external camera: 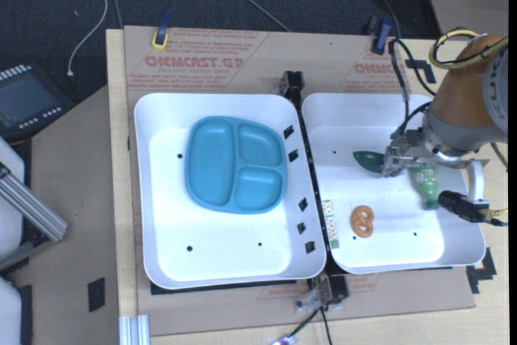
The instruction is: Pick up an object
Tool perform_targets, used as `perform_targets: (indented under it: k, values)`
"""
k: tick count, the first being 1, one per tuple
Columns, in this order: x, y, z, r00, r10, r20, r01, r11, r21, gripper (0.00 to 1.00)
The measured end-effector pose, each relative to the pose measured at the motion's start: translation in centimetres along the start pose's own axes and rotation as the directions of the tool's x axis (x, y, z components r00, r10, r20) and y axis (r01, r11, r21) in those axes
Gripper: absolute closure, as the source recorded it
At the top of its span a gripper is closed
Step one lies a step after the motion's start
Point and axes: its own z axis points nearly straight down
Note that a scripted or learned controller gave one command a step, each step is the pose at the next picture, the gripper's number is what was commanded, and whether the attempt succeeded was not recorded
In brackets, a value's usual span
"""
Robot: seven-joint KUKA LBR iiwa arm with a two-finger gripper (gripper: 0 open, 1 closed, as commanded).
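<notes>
Bench cardboard-topped, two white bins. Left bin: blue divided plate. Right bin: pretzel near front, dark green object touching gripper, light green object just beside. Finger state: cannot tell.

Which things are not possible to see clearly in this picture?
- End effector, camera view: its fingertips are too small and hidden under the wrist, so the grip is unclear.
- Dark green object: its right end is covered by the end effector; contact is unclear.
- Light green object: its upper part lies under the arm.
- Pretzel-like piece: too small to identify.
</notes>
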Motion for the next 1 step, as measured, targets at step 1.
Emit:
perform_targets:
  k: [1]
  values:
    - [-0.79, -0.04, -4.70, 1.000, 0.001, 0.004, -0.001, 1.000, -0.006, 1.00]
